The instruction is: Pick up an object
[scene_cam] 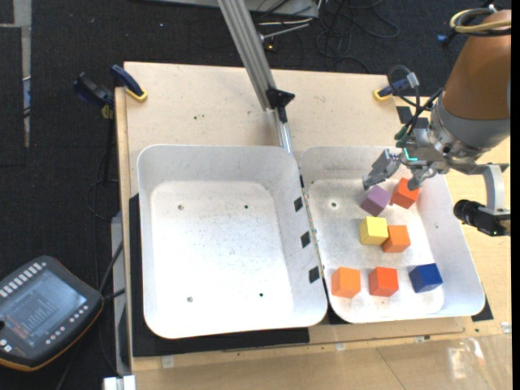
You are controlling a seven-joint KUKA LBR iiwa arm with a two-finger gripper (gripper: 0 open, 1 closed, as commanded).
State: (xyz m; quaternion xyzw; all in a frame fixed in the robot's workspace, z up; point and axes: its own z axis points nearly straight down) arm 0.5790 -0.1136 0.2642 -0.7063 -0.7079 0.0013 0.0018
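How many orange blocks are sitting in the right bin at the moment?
4. One small orange cube near the front left, an orange-red cube beside it, an orange cube touching the yellow cube, and an orange-red cube under the gripper. The arm may hide others.

One fixed camera looks down slantwise on both white bins [219, 242].

A pale speckled surface [211, 104] sits on dark carpet [57, 177]. A slanted aluminium pole [244, 39] rises from its far edge, yellow-tipped clamps [130, 84] grip the far corners, and a grey handheld pendant with a screen [41, 307] lies at lower left. Cables [366, 6] trail across the carpet beyond the surface.
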